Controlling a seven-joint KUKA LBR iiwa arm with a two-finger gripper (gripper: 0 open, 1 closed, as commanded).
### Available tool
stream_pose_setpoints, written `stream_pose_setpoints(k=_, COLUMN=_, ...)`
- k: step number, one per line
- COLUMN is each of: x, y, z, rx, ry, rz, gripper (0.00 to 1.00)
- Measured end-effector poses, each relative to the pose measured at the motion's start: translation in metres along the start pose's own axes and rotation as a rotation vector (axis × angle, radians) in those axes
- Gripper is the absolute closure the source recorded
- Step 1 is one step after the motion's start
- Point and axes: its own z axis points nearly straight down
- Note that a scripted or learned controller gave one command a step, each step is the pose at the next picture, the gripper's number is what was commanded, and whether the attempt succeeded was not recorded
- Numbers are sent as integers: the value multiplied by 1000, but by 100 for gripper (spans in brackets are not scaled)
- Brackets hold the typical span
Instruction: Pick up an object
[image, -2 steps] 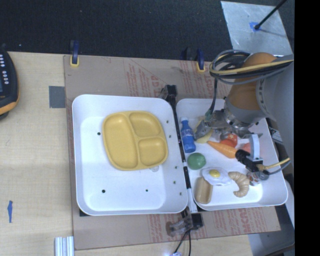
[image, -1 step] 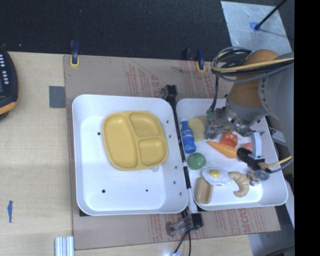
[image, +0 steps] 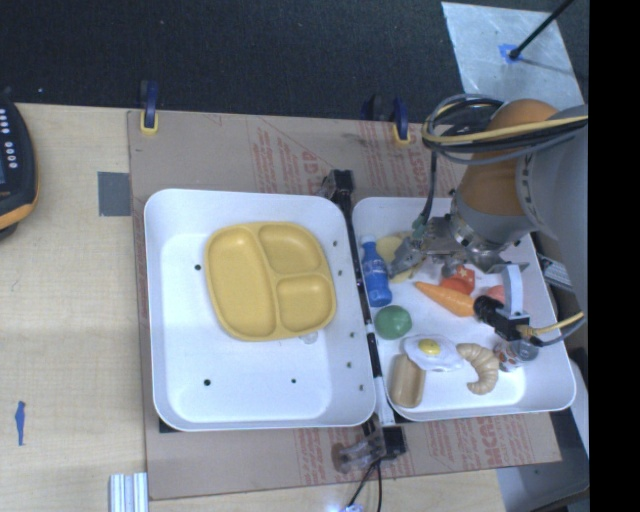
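Hovering low over the upper part of the right bin (image: 560, 395), the tool (image: 440, 250) sits above the cluster of toy food; whether its grasping parts stand apart or together cannot be told, and nothing is seen held. Candidates, all in the right bin: blue bottle (image: 376, 275), smooth, cylindrical, lying against the left wall; orange carrot (image: 443, 296), tapered, just beside the tool; green ball (image: 393, 321), round and likely to roll; fried egg (image: 433, 351), flat, poor purchase; croissant (image: 481, 366), curved, ridged; tan cup (image: 405, 381), near the front wall. Judged best: descend squarely on the carrot across its narrow width, clear of neighbours. Left bin (image: 170, 300): yellow divided plate (image: 270, 279), glossy plastic, three compartments.
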Motion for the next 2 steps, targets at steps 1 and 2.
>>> stream_pose_setpoints(k=1, x=1, y=49, z=21, rx=-8, ry=5, rz=2, gripper=0)
stream_pose_setpoints(k=2, x=0, y=44, z=10, rx=10, ry=6, rz=-2, gripper=100)
